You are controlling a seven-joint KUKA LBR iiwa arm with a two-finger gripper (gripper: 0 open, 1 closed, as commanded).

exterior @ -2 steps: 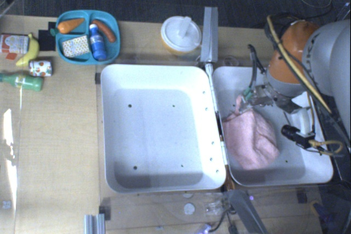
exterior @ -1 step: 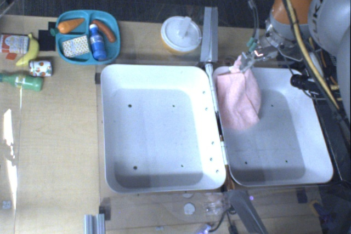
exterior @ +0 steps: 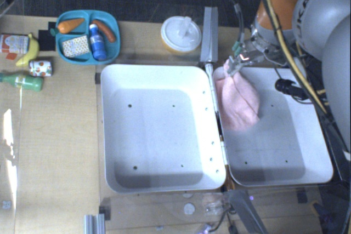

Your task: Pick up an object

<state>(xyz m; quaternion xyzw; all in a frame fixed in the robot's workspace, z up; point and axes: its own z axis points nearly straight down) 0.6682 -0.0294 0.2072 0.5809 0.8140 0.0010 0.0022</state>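
You see claw (exterior: 235, 64) pinching top edge of pink cloth (exterior: 238, 102). Cloth hangs from claw over right bin (exterior: 307, 167), at bin's left wall, beside left bin (exterior: 159, 183).

Even overhead light, soft shadows inside both bins (exterior: 159, 183), slightly blurred throughout.

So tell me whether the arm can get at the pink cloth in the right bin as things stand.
Probably yes. The end effector is already at the top corner of the soft pink cloth, which lies open along the left wall of the shallow white right bin, with nothing over it.
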